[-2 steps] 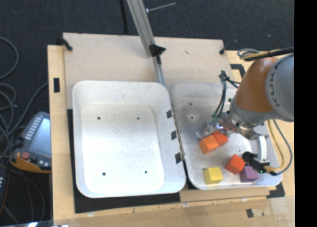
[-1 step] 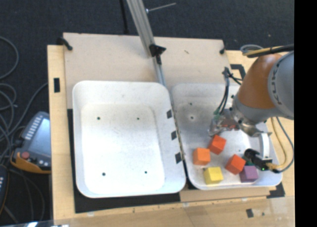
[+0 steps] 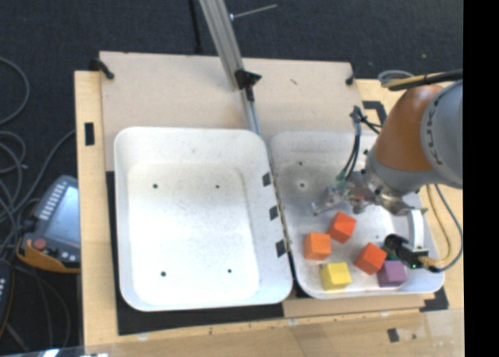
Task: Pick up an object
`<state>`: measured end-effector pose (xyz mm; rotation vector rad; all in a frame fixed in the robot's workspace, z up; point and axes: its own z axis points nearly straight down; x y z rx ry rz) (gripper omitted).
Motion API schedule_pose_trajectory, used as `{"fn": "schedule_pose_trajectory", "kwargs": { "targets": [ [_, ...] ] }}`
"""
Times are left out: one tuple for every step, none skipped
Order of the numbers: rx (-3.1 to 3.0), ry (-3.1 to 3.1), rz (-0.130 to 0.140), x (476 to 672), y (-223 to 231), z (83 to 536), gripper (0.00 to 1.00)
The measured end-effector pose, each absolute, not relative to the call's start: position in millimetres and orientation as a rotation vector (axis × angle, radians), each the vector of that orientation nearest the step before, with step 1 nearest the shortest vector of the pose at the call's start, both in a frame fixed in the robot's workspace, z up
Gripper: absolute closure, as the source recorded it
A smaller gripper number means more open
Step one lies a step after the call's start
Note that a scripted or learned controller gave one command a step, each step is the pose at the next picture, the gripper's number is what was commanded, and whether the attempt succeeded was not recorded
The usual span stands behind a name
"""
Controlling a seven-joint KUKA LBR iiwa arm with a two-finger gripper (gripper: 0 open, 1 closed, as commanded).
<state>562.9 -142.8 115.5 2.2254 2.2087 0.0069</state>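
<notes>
Several small cubes lie in the right bin (image 3: 300, 160): an orange cube (image 3: 317, 245), a red-orange cube (image 3: 342, 227), a red cube (image 3: 371, 257), a yellow cube (image 3: 336, 275) and a purple cube (image 3: 392, 273). My gripper (image 3: 339, 206) hangs low over this bin, just behind the red-orange cube. It is open, its fingers spread apart with nothing between them. The wrist with the orange band (image 3: 405, 133) covers the bin's far right side.
The left bin (image 3: 125, 192) stands beside the right one, their rims meeting at the middle. A slanted metal rail (image 3: 222, 28) runs from the top down to the bins' shared back corner. Cables lie along the right bin's right edge.
</notes>
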Motion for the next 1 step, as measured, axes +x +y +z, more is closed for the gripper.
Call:
{"fn": "schedule_pose_trajectory", "kwargs": {
  "targets": [
    [2.219,2.215,0.004,525.5,-137.7,98.3,0.00]
  ]
}}
